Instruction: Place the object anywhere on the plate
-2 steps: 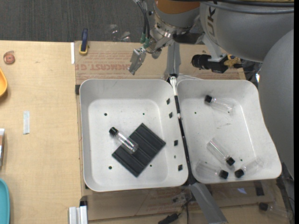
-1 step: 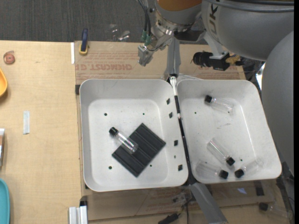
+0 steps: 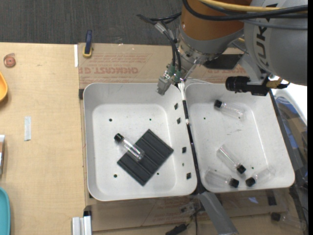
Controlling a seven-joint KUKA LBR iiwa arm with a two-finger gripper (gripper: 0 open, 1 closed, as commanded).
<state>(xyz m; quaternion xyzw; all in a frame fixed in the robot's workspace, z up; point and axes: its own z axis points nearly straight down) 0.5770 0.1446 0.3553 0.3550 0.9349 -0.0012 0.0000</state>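
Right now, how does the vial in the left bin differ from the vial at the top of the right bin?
The left bin's vial lies partly on the black ridged plate; the right bin's top vial lies on bare white floor. The left one slants more steeply, and its glass stands out against the plate, while the other nearly fades into white. Both are clear with black caps.

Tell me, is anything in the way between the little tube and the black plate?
Nothing visible is. The clear tube with a black cap already lies across the upper left part of the black plate in the left bin. The tool sits above the bins' far edge, apart from both.
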